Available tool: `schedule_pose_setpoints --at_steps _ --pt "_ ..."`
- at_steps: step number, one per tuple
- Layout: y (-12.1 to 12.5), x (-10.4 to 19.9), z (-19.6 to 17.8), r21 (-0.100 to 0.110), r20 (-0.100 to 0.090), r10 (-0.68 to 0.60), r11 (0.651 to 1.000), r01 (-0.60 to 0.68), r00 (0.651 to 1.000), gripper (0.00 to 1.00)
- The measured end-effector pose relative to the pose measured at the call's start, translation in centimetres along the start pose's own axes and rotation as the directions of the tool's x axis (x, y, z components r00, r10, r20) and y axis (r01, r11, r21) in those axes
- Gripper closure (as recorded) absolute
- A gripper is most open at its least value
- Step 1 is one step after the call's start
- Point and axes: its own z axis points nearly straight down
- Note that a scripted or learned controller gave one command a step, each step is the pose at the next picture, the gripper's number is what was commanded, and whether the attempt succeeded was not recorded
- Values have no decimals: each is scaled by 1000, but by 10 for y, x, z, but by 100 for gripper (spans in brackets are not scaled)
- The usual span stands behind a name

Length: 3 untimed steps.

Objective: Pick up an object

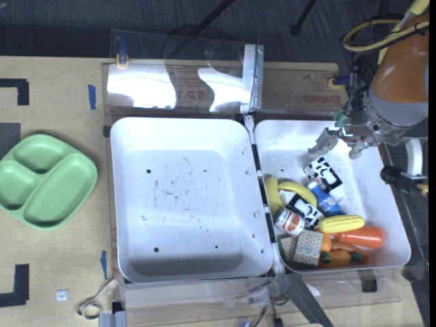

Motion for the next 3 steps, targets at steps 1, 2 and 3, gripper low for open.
schedule_pose_setpoints --at_steps 1,2,3 --pt "31 -48 71 -2 1 69 998 -69 998 0" --pt "33 -46 105 -27 3 -60 998 61 998 0" --pt "47 -40 65 -3 2 -77 997 77 997 0"
